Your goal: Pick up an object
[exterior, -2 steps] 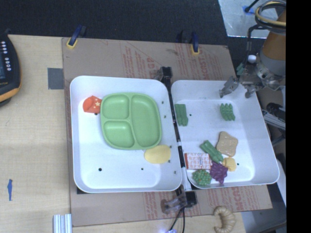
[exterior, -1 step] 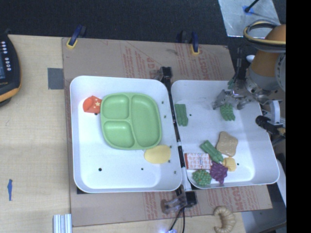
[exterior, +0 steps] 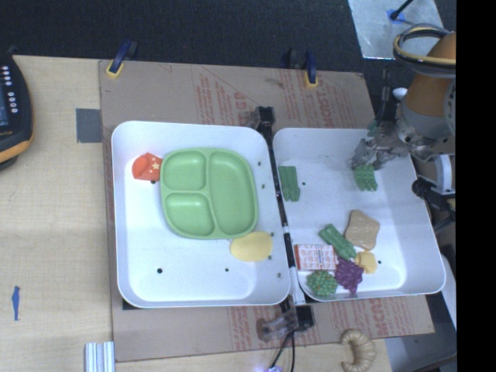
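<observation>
My gripper (exterior: 373, 160) hangs over the far right part of the right bin (exterior: 403, 208), on the grey arm with the orange band. A small knobbly green piece (exterior: 366, 179) sits directly below it, touching or nearly touching the gripper's tip. Whether it is gripped is unclear. Also in the right bin are a flat green piece (exterior: 289, 183), a tan bread slice (exterior: 362, 229), a long green item (exterior: 337, 240), a red-and-white packet (exterior: 315, 256), purple grapes (exterior: 349, 273), a green broccoli-like lump (exterior: 322, 284) and a small yellow piece (exterior: 366, 262).
The left bin (exterior: 136, 270) holds a green divided plate (exterior: 209, 192), a red item with a star (exterior: 146, 167) and a yellow lump (exterior: 252, 246). A tan curled item (exterior: 358, 349) lies on the bench in front of the bins. A pendant (exterior: 12, 115) rests at far left.
</observation>
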`<state>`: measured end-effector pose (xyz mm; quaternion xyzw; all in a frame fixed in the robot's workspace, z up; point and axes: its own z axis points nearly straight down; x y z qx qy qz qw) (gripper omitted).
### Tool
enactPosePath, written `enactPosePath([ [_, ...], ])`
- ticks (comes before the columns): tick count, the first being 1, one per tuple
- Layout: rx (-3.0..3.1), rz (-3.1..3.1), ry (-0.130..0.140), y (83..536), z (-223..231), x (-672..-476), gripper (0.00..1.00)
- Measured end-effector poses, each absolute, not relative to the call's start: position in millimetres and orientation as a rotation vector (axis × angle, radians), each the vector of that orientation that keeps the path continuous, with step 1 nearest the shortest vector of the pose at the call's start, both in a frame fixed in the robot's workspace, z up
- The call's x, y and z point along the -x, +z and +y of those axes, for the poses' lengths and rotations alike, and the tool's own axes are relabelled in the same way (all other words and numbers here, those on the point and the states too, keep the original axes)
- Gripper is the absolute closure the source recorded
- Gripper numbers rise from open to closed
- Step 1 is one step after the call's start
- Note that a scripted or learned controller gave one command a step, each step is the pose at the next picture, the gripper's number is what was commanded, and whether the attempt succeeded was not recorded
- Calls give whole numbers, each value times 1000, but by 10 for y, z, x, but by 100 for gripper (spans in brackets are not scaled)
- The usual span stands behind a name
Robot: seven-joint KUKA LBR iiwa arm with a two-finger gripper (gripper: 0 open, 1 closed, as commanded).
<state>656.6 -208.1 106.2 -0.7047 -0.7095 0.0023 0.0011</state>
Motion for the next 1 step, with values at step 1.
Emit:
enactPosePath([
  [1, 2207, -2232, 2, 1437, -1290, -6574, 100],
])
